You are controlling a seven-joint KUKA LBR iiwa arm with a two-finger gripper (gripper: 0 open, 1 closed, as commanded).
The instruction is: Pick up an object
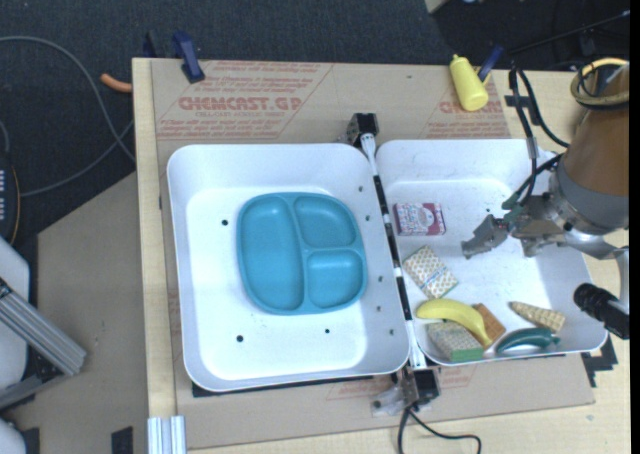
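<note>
The right bin [470, 164] holds several small objects. A maroon and white packet [418, 217] lies near its left wall. Below it are a checkered cracker-like piece [430, 270], a yellow banana [450, 310], a brown piece [489, 322] and a green sponge-like block [455, 341]. A waffle cone [538, 316] and a teal item [525, 343] lie at the front right. My gripper [484, 239] hangs over the middle of this bin, right of the packet and above the cracker piece. Nothing shows between its tips.
A blue divided plate [300, 250] sits in the left bin [200, 192]. A black divider clamp [363, 128] stands between the bins at the back. A yellow object [467, 83] and a blue clamp [187, 55] rest on the bench behind.
</note>
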